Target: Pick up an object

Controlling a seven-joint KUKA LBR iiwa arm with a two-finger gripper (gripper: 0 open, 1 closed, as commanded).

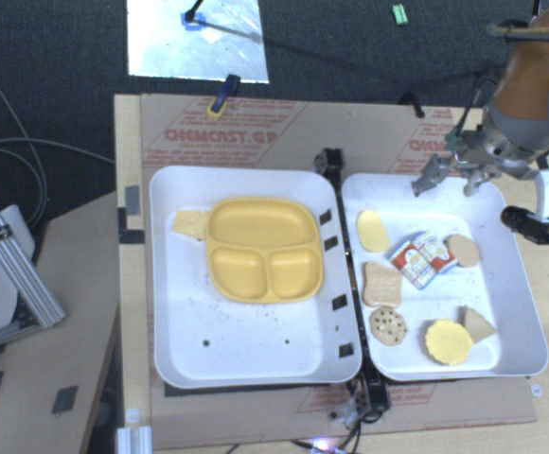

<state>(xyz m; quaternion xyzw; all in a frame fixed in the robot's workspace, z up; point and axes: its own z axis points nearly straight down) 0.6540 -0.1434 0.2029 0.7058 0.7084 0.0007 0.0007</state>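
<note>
A round yellow toy (448,341) lies at the front of the right bin (525,296). The red and white box (422,259) sits in the middle, well below the gripper (452,176). The gripper hangs open over the bin's back edge, holding nothing.

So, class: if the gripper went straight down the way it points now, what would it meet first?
Probably bare floor of the right bin near its far rim. The gripper hangs above that edge, away from the food items, though depth is hard to judge.

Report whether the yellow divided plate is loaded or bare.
Bare: the yellow divided plate in the left bin shows three compartments with nothing in them.
</note>
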